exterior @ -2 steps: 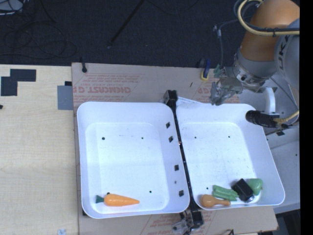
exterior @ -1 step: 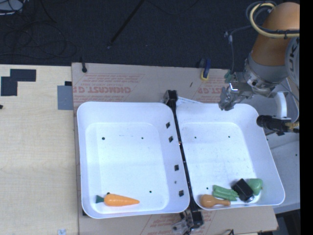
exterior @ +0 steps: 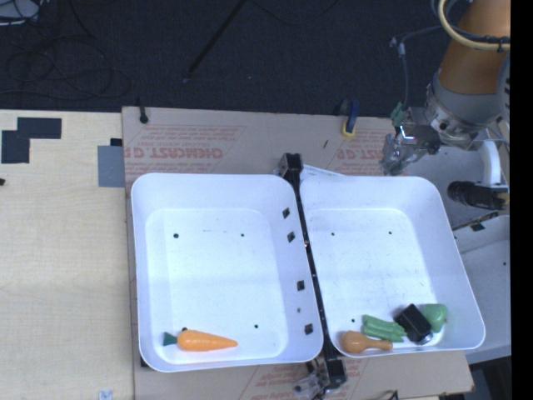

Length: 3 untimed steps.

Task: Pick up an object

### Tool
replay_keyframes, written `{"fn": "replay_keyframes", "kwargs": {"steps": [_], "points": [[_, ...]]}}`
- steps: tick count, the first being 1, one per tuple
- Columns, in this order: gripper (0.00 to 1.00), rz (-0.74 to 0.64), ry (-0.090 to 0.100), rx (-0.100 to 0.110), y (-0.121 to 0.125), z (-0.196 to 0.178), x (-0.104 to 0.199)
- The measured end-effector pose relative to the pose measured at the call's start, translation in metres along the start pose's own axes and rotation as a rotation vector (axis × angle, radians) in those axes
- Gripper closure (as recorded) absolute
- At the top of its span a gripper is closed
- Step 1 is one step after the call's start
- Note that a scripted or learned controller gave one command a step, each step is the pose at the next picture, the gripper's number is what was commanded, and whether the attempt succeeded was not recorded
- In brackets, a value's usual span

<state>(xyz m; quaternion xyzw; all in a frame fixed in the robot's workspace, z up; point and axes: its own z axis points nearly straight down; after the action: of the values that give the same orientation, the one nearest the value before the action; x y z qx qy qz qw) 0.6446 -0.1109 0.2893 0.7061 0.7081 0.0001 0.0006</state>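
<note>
Camera view, looking down on the desk (exterior: 58,248).

Left bin (exterior: 150,198): white, shallow. One toy carrot (exterior: 205,341), orange with a green stem end, lying on its side at the near edge, toward the bin's left corner, stem pointing left.

Right bin (exterior: 450,223): white, shallow, touching the left bin along a black joint. Four items clustered in the near right corner: a small orange pear-shaped toy (exterior: 363,343) nearest the near wall; a green bean-like piece (exterior: 382,328) just beside it to the right; a black block (exterior: 414,323) tilted, resting against the green pieces; a green leafy piece (exterior: 435,313) at the far right of the group, touching the block.

Arm (exterior: 479,48): grey with an orange band, at the far right. Hand (exterior: 400,150) hangs above the far rim of the right bin, well apart from all items; nothing between its fingers. Whether they are apart or together cannot be told.

Cardboard sheet (exterior: 216,144) under both bins.
</note>
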Motion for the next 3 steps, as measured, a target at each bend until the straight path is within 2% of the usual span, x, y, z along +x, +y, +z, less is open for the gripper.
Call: {"fn": "replay_keyframes", "kwargs": {"steps": [3], "points": [[1.00, 0.004, 0.001, 0.005, -0.008, 0.016, -0.052]]}}
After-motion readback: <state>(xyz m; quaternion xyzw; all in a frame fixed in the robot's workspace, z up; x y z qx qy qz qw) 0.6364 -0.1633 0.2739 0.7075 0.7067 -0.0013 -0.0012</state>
